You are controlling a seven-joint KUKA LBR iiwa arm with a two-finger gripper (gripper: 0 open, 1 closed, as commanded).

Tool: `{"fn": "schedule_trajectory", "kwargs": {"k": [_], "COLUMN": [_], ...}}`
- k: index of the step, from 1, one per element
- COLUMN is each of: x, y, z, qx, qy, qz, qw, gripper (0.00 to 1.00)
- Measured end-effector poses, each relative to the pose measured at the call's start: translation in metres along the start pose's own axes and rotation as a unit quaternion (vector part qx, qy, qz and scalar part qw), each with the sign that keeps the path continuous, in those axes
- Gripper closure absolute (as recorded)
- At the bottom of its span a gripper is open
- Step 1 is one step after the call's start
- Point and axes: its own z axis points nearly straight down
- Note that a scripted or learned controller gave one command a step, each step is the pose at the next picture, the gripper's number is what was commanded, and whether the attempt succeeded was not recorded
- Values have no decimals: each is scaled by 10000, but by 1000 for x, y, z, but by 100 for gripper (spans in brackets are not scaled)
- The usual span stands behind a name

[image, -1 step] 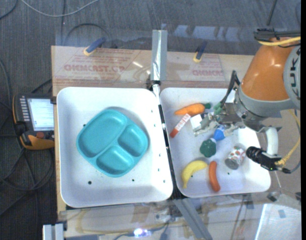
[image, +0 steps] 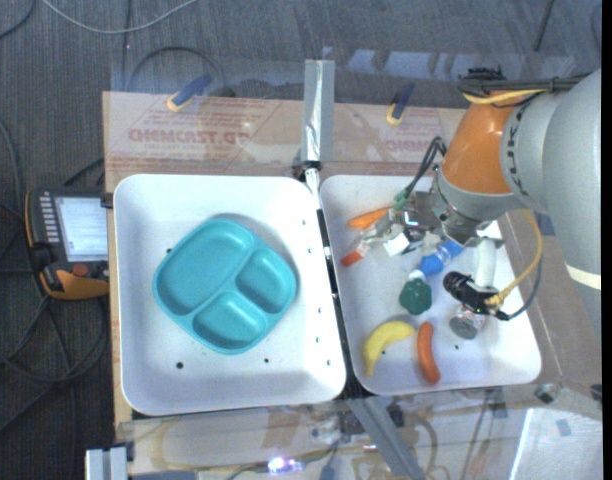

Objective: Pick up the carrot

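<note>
**Gripper at the carrot's right end, grip not readable**

On the far left a handheld pendant (image: 68,243) lies on the floor beside the bench. Next comes the left bin (image: 136,368), which holds 1 teal divided plate (image: 226,283) with 3 compartments. A metal post (image: 318,113) stands behind the seam between the 2 bins.

In the right bin (image: 506,368), the carrot (image: 368,218) lies near the back-left corner, close to the left wall. Its long axis runs roughly left to right with a slight tilt, the right end a little higher; which end is the tip I cannot make out. A small red piece (image: 352,258) sits just below it. The gripper (image: 404,218) is just to the carrot's right, at or touching that end, so the carrot lies leftward from it. Whether it is grasping anything I cannot tell.

Nearer the front are a banana (image: 386,341), a dark green object (image: 416,296), an orange-red sausage-shaped toy (image: 427,353), and a blue and white bottle (image: 438,259).
</note>
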Motion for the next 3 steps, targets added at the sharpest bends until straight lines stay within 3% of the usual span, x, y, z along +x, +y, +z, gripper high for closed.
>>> {"fn": "schedule_trajectory", "kwargs": {"k": [1, 2, 3], "x": [49, 48, 22], "y": [-19, -19, 45], "z": [-61, -61, 8], "qx": [174, 178, -43], "qy": [-3, -3, -28], "qz": [358, 359, 60], "qw": [9992, 9992, 10000], "gripper": [0, 0, 0]}}
